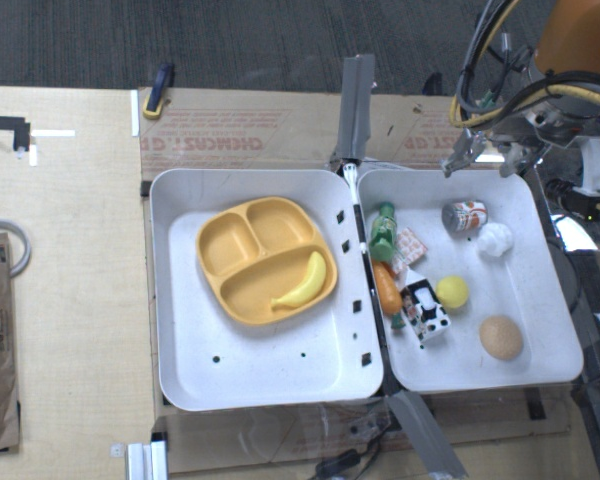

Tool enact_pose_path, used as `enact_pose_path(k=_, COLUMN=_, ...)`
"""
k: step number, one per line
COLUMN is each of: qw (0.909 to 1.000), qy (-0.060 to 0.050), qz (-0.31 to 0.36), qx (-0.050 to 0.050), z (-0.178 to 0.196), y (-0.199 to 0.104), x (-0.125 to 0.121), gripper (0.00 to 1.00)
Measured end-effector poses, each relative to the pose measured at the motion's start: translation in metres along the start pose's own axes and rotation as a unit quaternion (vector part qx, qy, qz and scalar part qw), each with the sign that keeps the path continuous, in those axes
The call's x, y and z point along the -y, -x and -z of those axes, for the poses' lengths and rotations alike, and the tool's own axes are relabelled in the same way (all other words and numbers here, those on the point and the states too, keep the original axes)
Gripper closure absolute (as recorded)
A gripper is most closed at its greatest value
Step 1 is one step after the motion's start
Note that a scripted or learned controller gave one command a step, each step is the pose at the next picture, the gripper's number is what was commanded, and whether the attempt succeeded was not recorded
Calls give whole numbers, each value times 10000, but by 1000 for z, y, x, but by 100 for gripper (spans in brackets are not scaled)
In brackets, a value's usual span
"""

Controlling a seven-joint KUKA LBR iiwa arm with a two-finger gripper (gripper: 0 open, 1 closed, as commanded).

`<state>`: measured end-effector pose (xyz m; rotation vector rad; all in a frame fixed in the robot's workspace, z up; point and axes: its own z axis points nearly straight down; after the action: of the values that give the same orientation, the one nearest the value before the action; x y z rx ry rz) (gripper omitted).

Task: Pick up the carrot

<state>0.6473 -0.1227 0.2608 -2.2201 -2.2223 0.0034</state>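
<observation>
Right bin [540,363] holds the clutter; claw [488,156] hovers over its far edge, can't tell its state. Carrot [386,290] lies along the bin's left wall, green bottle [382,230] touching its far end. Likely light, rigid, smooth plastic; pinch mid-body across its width.

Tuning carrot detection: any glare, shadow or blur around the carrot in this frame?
Camera view: the carrot is sharp but sits in soft shade along the right bin's left wall, partly crowded by the green bottle and the black-and-white toy. Strong glare on the bench edge at far right; the gripper area looks slightly blurred.
</observation>
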Motion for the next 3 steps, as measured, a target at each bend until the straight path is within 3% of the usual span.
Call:
enact_pose_path(k=1, qw=9995, qy=-8, qz=327, qx=-3, z=-104, y=-8, x=98, gripper=0)
enact_pose_path(k=2, qw=9975, qy=-1, qz=707, qx=-4, z=-120, y=27, x=141, gripper=0)
enact_pose_path(k=3, qw=9981, qy=-3, qz=-617, qx=-6, z=-170, y=60, x=129, gripper=0)
